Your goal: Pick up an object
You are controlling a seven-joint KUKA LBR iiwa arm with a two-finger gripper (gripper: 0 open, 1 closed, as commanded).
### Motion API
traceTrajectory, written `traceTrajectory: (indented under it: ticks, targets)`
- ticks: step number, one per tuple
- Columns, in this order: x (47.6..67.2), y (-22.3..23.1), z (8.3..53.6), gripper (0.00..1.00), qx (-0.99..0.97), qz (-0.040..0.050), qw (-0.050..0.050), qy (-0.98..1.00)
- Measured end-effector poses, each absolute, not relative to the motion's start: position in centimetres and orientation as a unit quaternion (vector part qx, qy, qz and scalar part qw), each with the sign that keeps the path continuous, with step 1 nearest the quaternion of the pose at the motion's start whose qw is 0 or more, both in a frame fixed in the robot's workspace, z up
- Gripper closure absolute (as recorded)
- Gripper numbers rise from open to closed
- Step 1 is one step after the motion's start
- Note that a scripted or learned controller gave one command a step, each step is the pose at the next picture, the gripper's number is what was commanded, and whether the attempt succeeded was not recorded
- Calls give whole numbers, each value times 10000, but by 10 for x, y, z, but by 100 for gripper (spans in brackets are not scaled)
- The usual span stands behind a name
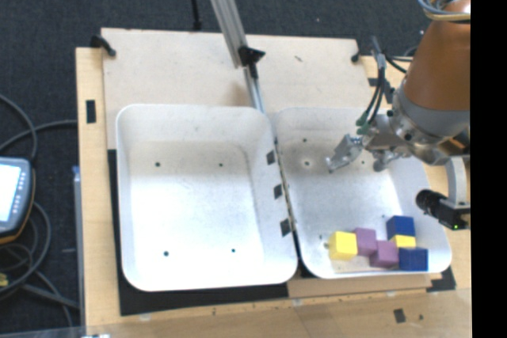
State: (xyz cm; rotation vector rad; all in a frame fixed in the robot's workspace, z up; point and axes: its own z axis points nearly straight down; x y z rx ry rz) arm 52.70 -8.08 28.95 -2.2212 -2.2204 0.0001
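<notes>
Over the right bin (313, 131), above its bare upper half, hangs the gripper (339, 161), reaching in from the right on the grey arm (432, 111) with its orange band (444, 51). Its fingers (342, 154) point left and slightly down toward the bin floor; they are small and blurred at this slant, so I cannot tell how far apart they stand, and nothing can be seen between them.

All the blocks lie together in the near right corner of the same bin, well apart from the gripper. A yellow block (343, 244) sits at the left end of the group, with a purple block (366, 240) just beside it and a second purple block (386, 253) touching that one on its near right. Farther right come a blue block (400, 225), a small yellow block (405, 241) against it, and another blue block (413, 259) nearest the bin's corner (these three are packed so closely that their edges are hard to separate).

Beside it lies the left bin (198, 194), a few dark specks on its white floor. Both bins rest on the pale wooden surface (174, 67), and a slanted metal rail (226, 4) crosses the top, ending near the gap between the bins.
</notes>
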Motion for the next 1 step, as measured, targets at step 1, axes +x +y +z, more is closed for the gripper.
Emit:
traceTrajectory:
  ticks: [1]
  targets:
    - [586,-124,272,0,-7082,6,-21,-7060]
